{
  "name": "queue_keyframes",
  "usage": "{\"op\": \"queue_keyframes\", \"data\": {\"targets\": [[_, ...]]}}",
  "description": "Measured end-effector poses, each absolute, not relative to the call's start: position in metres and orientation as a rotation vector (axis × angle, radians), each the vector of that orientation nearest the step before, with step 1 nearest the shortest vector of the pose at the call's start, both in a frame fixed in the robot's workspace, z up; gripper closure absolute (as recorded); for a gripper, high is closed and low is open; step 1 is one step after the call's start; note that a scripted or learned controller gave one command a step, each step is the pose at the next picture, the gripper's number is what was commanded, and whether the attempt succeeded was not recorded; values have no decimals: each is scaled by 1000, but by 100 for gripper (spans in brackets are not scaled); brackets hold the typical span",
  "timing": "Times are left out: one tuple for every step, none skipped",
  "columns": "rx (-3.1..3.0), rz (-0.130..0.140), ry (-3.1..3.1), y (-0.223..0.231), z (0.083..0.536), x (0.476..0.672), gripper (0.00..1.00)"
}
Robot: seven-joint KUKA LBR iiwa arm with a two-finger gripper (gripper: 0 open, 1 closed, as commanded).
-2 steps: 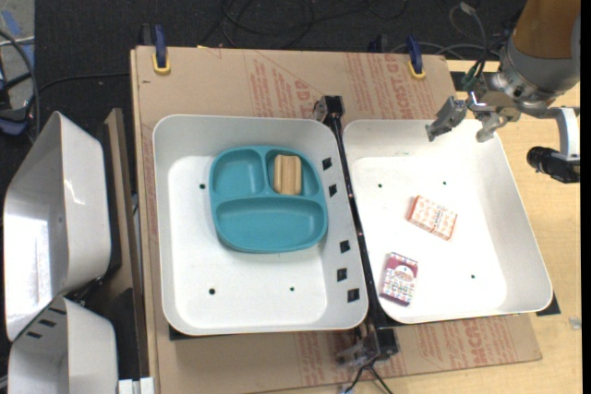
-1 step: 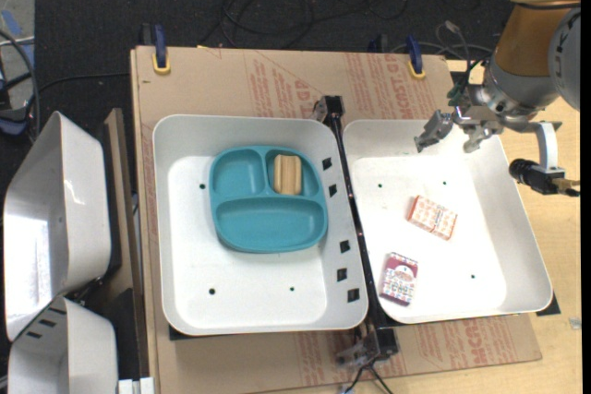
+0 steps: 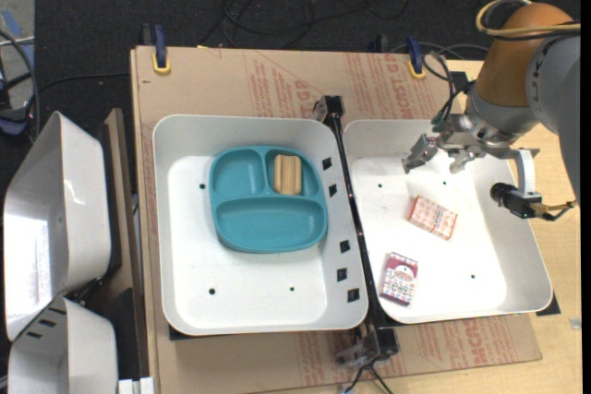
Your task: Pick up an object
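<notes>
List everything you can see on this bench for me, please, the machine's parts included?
Bins: two, white, side by side on the bench.
Divided tray: one, teal, in the left bin.
Wooden block: one, tan, in the tray's upper right compartment.
Small packets: two, pink-patterned, in the right bin; the other lies nearer the front.
Board: one, brown, under the bins.
Clamps: two, yellow, on the board's far edge.
Arm: one, grey and orange.
Gripper: one, over the right bin's far end, holding nothing.

Dark floor [image 3: 83,5] strewn with cables [image 3: 268,0] surrounds the cardboard-topped bench [image 3: 277,78].
</notes>
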State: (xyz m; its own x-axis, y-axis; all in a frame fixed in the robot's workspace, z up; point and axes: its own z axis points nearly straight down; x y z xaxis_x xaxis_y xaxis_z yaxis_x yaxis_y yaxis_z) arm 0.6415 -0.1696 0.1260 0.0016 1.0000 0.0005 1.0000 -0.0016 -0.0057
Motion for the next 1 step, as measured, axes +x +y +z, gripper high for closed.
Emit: {"op": "queue_keyframes", "data": {"targets": [[-2221, 3, -2219, -169, 90, 641, 0]]}}
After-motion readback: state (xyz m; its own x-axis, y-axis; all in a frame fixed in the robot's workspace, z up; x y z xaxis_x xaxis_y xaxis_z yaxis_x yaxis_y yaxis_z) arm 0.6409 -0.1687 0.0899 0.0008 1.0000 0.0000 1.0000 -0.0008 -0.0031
